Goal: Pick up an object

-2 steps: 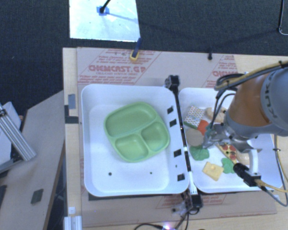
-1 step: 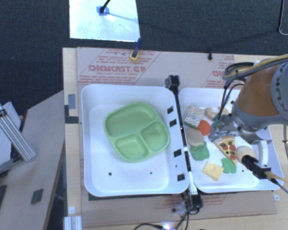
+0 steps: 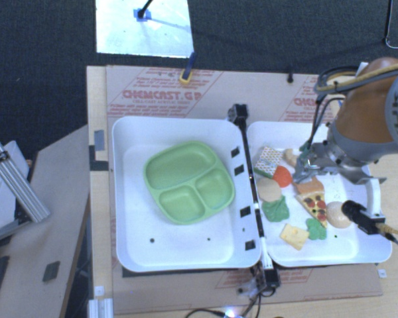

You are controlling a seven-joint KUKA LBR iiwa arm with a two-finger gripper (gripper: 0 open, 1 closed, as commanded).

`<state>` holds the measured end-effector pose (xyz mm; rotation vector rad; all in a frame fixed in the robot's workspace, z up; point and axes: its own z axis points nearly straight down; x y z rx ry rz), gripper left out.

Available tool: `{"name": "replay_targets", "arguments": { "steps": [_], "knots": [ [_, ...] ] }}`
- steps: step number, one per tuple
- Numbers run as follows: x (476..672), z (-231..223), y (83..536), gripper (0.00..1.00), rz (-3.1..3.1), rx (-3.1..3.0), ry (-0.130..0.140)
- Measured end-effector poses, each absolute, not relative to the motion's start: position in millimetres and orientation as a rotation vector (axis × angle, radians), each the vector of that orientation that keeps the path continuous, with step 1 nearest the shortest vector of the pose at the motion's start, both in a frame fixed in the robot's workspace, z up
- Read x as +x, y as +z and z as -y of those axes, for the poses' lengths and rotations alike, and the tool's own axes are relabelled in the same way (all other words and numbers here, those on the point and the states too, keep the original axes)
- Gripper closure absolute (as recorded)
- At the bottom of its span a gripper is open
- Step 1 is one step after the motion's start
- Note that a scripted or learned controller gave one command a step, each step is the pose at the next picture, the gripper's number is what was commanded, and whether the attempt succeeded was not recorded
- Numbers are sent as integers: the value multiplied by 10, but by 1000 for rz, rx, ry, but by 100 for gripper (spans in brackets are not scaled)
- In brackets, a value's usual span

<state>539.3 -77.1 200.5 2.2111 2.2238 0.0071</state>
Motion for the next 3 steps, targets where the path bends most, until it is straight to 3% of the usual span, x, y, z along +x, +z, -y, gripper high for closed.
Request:
{"name": "replay_targets", "arguments": {
  "steps": [1,3],
  "knots": [
    [5408,769,2259,100,-2224,2212,5],
    [5478,-164,2340,100,-2232,2211,4]
  ]
}}
